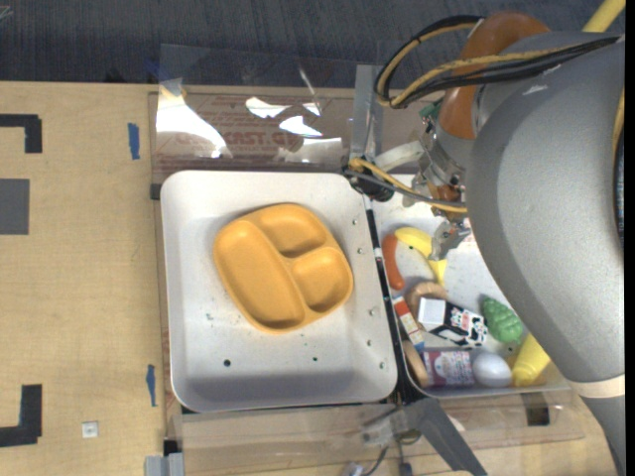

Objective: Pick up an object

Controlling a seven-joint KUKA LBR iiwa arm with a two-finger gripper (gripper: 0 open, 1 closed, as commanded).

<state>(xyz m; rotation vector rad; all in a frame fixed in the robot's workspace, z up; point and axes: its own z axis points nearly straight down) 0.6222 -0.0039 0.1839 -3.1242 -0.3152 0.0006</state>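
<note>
The right bin [417, 201] holds a pile of small objects: a yellow banana-shaped piece [411, 240], an orange-red sausage shape [394, 264], a tan bread-like piece [429, 292], a white box [432, 312], a black-and-white card [464, 325], a green item [501, 320], a yellow item [530, 361], a white egg [490, 368] and a purple-labelled bottle [448, 367]. My gripper [444, 240] hangs low over the upper part of this bin, just right of the yellow banana-shaped piece. I see nothing held in it. The arm's bulk hides the bin's right side.
The left bin [189, 296] carries an orange divided plate [284, 265] in its middle. A raised divider [381, 286] separates the two bins. Clear plastic sheeting [248, 127] stands behind them. Cables [417, 53] loop above the wrist.
</note>
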